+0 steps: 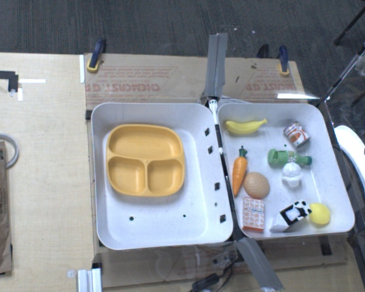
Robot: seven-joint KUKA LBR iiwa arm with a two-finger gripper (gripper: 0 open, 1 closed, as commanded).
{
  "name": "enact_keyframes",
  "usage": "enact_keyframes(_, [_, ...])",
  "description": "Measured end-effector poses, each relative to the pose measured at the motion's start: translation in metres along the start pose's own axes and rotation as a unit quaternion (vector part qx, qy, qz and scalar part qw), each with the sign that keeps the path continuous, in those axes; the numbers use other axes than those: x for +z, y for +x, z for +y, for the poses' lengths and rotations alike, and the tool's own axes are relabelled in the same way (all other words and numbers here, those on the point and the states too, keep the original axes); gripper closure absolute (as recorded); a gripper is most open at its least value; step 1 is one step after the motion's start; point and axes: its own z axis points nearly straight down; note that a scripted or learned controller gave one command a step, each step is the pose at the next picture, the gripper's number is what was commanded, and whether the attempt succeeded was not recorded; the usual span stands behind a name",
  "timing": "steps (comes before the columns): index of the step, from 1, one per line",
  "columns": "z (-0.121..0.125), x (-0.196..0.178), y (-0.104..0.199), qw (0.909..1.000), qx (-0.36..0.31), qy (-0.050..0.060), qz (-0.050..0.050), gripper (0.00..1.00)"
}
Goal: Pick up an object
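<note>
We log every pickable thing in the right bin (334,163), right half of frame, on the side the arm enters from. The carrot (239,174) lies long axis near vertical in frame. Jaw state: we cannot tell.

Count: two bins, one yellow divided plate (145,160) in the left bin (100,181), one banana (245,125), one carrot.

The scene was evenly and brightly lit from overhead, with only faint, soft shadows hugging the inner walls of the left bin (103,181) and right bin (328,132). The white plastic ran close to overexposed, and a blown-out white patch glared at three o'clock. The dark floor at twelve o'clock lay dim and grainy. Focus was slightly soft overall, so small labels stayed unreadable.
</note>
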Motion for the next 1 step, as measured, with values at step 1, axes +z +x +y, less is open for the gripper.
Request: enact_keyframes(1, [0.0037, 0.0003, -0.0104, 0.9793, -0.202, 0.000, -0.001, 1.00])
